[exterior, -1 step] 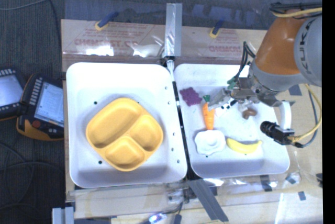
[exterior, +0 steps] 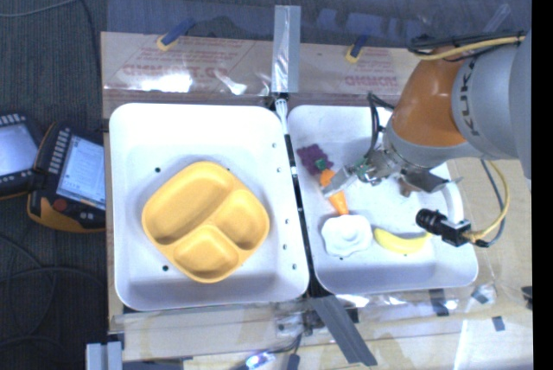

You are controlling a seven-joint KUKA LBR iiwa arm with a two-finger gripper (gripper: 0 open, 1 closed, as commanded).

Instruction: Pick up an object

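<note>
tool (exterior: 356, 172): you are hovering it in the right bin (exterior: 432, 277) | grip: cannot tell | orange carrot piece (exterior: 338, 203): lying just toward the bin's front-left corner from it, long axis slanting front-to-back

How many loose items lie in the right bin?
4 visible: purple grapes upper left, orange carrot below them, white fried egg lower middle, yellow banana to its right. The arm may hide more.

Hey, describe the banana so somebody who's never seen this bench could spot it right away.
Look in the right bin, along its near wall. The banana lies flat there, just right of a white fried egg toy. It is the sole yellow curved piece; the neighbours are orange, purple or white.
</note>
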